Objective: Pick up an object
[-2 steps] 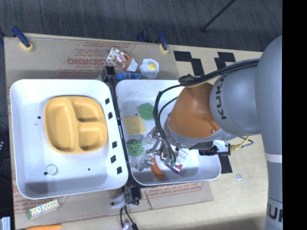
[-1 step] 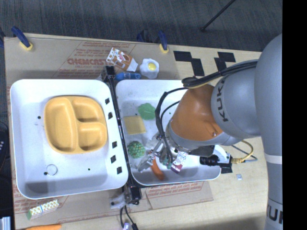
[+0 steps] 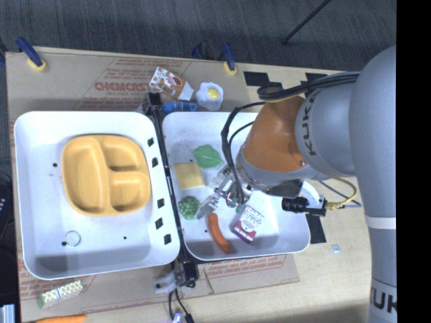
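The right bin (image 3: 289, 237) holds a green leaf-shaped piece (image 3: 207, 156), a pale yellow block (image 3: 189, 175), a green knobbly ball (image 3: 188, 207), an orange sausage (image 3: 219, 233) and a purple-and-white packet (image 3: 248, 222). My gripper (image 3: 219, 197) hangs low over the middle of this bin, between the yellow block and the packet, just right of the green ball and above the sausage. The orange band and grey wrist hide the bin's upper right part. I see no object lifted off the bin floor.
A yellow divided tray (image 3: 106, 173) lies in the left bin (image 3: 34, 247). Behind the bins sit a small carton (image 3: 166, 81), a blue item (image 3: 179, 106) and a yellow-and-white piece (image 3: 210, 95). Blue clamps (image 3: 31, 53) grip the far edge. A small packet (image 3: 60, 293) lies at front left.
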You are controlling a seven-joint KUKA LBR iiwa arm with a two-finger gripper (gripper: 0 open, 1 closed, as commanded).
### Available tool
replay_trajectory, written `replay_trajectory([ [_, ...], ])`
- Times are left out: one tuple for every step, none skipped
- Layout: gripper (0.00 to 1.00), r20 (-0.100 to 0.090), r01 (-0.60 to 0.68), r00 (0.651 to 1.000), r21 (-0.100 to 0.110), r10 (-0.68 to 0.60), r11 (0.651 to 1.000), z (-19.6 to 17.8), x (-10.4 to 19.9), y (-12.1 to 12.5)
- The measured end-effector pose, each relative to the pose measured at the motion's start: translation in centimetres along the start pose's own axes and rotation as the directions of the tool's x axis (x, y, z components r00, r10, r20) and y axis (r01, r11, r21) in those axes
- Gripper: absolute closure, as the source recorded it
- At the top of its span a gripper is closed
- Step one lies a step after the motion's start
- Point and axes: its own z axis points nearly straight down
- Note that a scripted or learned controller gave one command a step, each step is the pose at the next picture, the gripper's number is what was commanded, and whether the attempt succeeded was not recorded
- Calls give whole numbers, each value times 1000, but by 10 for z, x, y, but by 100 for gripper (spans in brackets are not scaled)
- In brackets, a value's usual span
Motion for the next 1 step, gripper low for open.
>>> replay_trajectory([
  [0, -3, -184, 983, 1, 184, 983, 10, 49, -17],
])
